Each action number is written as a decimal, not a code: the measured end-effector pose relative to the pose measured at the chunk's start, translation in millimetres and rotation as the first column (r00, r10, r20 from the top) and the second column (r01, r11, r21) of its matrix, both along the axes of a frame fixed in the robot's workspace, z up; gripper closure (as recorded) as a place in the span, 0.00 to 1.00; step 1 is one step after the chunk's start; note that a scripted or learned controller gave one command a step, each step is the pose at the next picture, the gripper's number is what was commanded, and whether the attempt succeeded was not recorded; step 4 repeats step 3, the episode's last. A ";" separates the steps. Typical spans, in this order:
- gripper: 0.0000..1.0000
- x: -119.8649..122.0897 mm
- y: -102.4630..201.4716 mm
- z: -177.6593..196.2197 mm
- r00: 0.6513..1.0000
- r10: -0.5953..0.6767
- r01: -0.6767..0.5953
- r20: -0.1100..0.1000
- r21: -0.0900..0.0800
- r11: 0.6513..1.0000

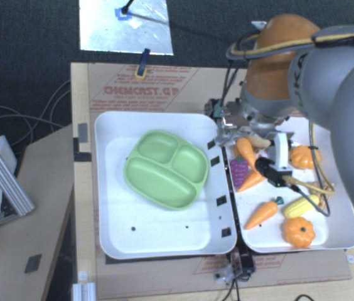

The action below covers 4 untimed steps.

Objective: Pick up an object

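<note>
My gripper hangs low over the left part of the right bin, under the orange band of the arm. A small carrot lies directly at the gripper, partly covered by it. Whether it is held I cannot tell. Just below it sits a purple vegetable. A second carrot, a yellow corn cob, an orange pumpkin and another orange piece lie in the same bin.
A green divided plate lies in the left bin. The divider between the bins runs just left of the gripper. Cables trail off the wrist over the right bin. A shiny sheet lies beyond the bench.
</note>
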State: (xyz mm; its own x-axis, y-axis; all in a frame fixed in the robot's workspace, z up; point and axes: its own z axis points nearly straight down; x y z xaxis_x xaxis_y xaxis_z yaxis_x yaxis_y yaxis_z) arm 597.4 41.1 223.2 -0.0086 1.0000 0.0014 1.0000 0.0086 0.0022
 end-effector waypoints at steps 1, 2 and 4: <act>1.00 -9.1 53.0 11.2 1.000 0.000 0.000 -0.001 0.000 1.000; 1.00 -11.7 61.8 -9.2 1.000 -0.003 0.003 -0.002 -0.001 1.000; 1.00 -7.2 58.2 -7.4 1.000 -0.007 0.007 -0.001 -0.001 1.000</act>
